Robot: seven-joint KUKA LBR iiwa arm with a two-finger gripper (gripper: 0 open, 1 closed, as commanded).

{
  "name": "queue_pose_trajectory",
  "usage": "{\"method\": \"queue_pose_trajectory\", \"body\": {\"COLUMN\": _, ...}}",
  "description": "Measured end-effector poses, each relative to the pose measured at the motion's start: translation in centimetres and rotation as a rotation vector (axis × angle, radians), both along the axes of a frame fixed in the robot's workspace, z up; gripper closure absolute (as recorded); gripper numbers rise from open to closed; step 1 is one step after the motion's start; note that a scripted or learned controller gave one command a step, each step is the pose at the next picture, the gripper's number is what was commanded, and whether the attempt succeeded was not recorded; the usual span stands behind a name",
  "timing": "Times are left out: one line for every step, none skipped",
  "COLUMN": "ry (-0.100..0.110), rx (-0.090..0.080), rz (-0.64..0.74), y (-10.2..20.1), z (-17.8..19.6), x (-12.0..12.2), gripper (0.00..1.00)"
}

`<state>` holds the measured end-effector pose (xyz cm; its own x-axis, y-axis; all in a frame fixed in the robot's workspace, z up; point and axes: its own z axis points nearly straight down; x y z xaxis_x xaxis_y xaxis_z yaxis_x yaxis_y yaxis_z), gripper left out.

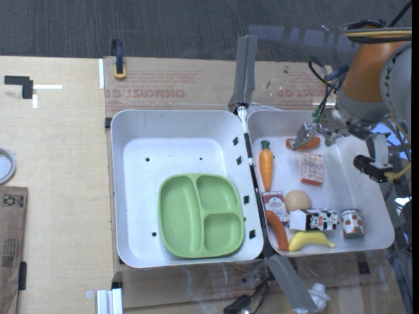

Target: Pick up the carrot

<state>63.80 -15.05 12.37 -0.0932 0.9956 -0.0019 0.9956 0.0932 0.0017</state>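
The carrot [266, 166], orange with a green top, lies lengthwise near the left wall of the right bin [383, 237], its top pointing to the far side. My gripper [306, 138] is low in the far part of that bin, to the right of the carrot and a little beyond it. It hovers over or touches a small red-orange item [310, 143]. The carrot lies apart from the gripper, untouched.
The right bin also holds a red packet [312, 169], a tan round roll [298, 199], a small red box [273, 202], a sausage [277, 230], a banana [311, 241], a cow-print carton [315, 220] and a can [352, 222]. A green divided plate [203, 214] sits in the left bin [131, 175].
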Motion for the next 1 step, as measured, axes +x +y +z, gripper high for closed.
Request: {"method": "queue_pose_trajectory", "body": {"ry": 0.001, "rx": 0.000, "rz": 0.116, "y": 5.48, "z": 0.97, "x": 2.11, "gripper": 0.00}}
